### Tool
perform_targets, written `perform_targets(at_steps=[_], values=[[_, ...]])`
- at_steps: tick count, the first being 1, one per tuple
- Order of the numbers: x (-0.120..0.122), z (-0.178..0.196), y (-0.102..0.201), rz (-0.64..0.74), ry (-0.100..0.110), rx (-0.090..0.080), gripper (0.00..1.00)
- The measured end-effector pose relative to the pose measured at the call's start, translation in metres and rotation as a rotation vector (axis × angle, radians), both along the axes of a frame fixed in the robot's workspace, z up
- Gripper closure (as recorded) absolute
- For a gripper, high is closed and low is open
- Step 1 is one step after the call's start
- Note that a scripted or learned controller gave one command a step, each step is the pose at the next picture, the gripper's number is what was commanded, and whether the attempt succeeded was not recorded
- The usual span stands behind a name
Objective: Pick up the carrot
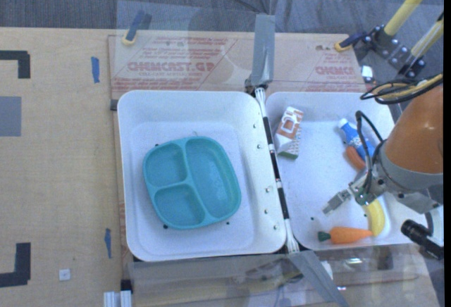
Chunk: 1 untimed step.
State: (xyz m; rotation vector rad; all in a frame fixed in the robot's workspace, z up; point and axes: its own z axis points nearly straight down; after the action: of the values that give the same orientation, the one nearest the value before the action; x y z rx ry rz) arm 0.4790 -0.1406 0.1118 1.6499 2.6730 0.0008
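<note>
The small orange carrot with a green stem end (347, 234) lies flat near the front edge of the right-hand shallow white plastic bin (310, 179), its green tip pointing left and its body running toward the right. Just above its right end sits a yellow banana-shaped toy (377, 217), standing roughly upright in the view and close to the carrot, though whether they touch is hard to make out. The grey arm with its orange band (419, 140) reaches in from the right and covers the bin's right side; its hand (342, 200) hangs over the bin floor above and slightly left of the carrot, apart from it, with nothing visible between its parts, and how far it is open cannot be told from this angle. Farther back in the same bin are a blue tube-like item (352, 136), an orange piece just below it (354, 156), and a crumpled white and orange packet (289, 132) near the bin's left wall. The left-hand white bin (134, 115) holds a teal plastic plate with three compartments (192, 182). Both bins rest on the light wooden tabletop (56, 172).
</note>
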Motion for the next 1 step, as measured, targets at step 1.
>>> perform_targets(at_steps=[1], values=[[0.0852,-0.0108,0.0129,0.013,-0.002,0.0,0.0]])
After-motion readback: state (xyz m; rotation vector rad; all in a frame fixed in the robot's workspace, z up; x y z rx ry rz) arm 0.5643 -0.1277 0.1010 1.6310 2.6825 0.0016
